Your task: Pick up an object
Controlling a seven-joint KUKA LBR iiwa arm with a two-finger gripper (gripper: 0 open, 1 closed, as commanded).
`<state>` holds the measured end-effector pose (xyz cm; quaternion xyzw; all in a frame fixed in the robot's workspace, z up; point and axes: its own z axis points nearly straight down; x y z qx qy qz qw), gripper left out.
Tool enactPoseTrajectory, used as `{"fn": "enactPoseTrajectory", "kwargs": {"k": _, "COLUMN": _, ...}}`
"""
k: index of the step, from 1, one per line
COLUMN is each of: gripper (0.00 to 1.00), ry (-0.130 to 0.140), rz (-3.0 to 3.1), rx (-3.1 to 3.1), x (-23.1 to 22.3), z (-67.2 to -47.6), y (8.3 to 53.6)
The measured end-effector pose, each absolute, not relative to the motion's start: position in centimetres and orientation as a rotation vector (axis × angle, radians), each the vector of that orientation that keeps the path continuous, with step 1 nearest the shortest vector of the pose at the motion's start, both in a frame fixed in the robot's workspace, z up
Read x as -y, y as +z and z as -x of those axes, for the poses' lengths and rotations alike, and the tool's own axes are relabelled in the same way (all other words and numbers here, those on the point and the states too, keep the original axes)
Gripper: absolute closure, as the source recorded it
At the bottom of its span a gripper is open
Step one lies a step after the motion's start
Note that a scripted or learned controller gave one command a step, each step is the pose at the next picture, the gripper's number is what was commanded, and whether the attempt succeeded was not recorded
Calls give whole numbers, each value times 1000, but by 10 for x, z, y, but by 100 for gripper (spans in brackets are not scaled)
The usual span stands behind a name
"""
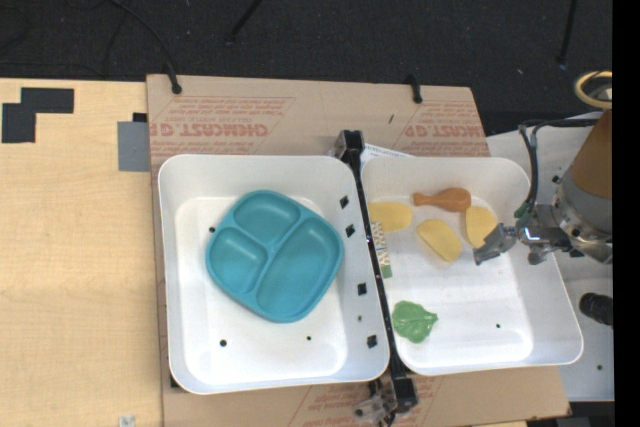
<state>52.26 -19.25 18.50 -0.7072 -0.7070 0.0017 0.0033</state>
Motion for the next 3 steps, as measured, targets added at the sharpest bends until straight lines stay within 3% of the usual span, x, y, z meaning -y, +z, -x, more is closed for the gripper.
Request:
{"fn": "enactPoseTrajectory", "kwargs": {"k": 1, "gripper": 0, "ry": 6, "rz": 2215, "rx": 2215, "x": 190, "z": -517, "y": 121}}
{"fn": "enactPoseTrajectory", "kwargs": {"k": 2, "gripper": 0, "ry": 2, "rz": 2220, "rx": 2219, "x": 190, "z": -517, "y": 86}}
{"fn": "enactPoseTrajectory", "kwargs": {"k": 3, "gripper": 100, "ry": 1, "rz": 2224, "rx": 2215, "x": 191, "z": -517, "y": 98}}
